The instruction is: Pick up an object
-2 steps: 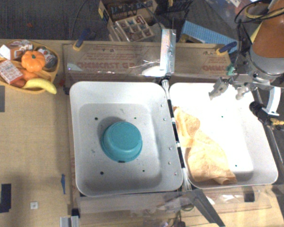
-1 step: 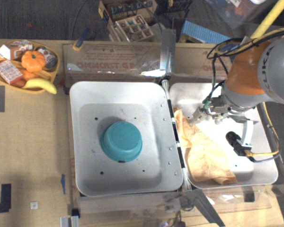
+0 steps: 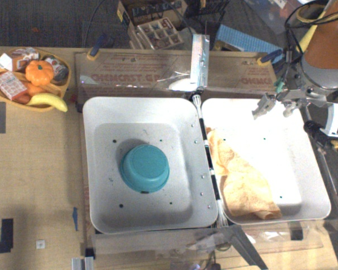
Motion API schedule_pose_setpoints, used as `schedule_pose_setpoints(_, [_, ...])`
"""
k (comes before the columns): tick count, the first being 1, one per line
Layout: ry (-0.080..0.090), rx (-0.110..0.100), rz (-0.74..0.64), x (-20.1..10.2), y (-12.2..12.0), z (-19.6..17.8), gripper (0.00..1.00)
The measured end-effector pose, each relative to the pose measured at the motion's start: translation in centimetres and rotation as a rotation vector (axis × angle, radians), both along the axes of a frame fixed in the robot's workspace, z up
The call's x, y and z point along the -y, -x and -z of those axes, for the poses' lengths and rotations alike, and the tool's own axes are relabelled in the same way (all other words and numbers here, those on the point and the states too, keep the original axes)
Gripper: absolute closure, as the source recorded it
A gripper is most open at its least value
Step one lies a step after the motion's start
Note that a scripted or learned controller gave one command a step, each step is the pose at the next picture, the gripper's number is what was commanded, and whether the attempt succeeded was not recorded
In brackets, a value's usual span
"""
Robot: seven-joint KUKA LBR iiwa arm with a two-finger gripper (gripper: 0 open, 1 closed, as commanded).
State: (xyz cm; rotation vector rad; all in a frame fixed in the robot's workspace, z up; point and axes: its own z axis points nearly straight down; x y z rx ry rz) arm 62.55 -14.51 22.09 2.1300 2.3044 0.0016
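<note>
**Arm poised over the right bin's far edge**

The grey arm with its orange band [image 3: 327, 44] reaches in from the right, its wrist bent down over the far right corner of the right shallow white bin [image 3: 310, 151]. The 2-finger gripper [image 3: 276, 107] hangs above that bin's far edge; its fingers stand spread apart, with nothing between them.

A crumpled yellow-orange cloth [image 3: 242, 179] lies along the right bin's left wall, running to its near edge. In the left shallow white bin [image 3: 101, 122], a round teal plastic bowl [image 3: 145, 168] sits upside down near the middle.

Behind both bins a clear-wrapped brown cardboard panel [image 3: 135, 75] carries red lettering too blurred to read. At the bench's far left corner, a yellow dish of toy food [image 3: 28, 79] holds an orange pumpkin and a banana; small packets there bear unreadable print.
</note>
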Motion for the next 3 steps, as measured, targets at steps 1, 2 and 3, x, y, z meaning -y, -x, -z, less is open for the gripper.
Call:
schedule_pose_setpoints(1, [-0.001, -0.002, 0.041, -4.8, 4.0, 6.7, 0.00])
schedule_pose_setpoints(2, [-0.002, 0.007, 0.115, -4.8, 4.4, 13.2, 0.00])
schedule_pose_setpoints(3, [0.001, 0.001, -0.037, 2.7, 1.0, 10.5, 0.00])
